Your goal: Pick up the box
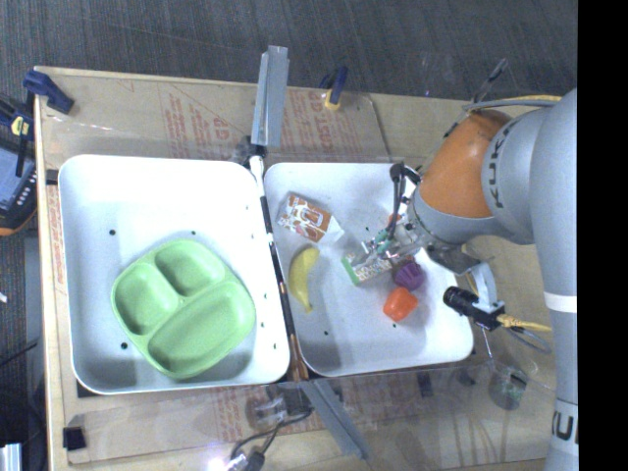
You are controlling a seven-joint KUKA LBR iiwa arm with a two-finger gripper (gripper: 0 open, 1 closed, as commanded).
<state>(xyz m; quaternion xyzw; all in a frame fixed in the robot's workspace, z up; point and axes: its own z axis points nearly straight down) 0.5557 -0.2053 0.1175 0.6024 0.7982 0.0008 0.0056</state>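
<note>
A small orange-and-white box (305, 218) lies flat in the upper left of the right bin (334, 361). The gripper (385, 246) hangs low in the middle of that bin, to the right of the box and apart from it. Directly under the gripper lies a small packet with a green end (359, 267), tilted, and it seems to touch the gripper's tip. The grey arm with its orange band (461, 180) reaches in from the right and hides the bin's upper right corner.
A yellow banana (302, 277) lies below the box near the bin's left wall. A purple object (409, 275) and an orange object (399, 305) sit just right of and below the gripper. The left bin (88, 184) holds a green divided plate (182, 307).
</note>
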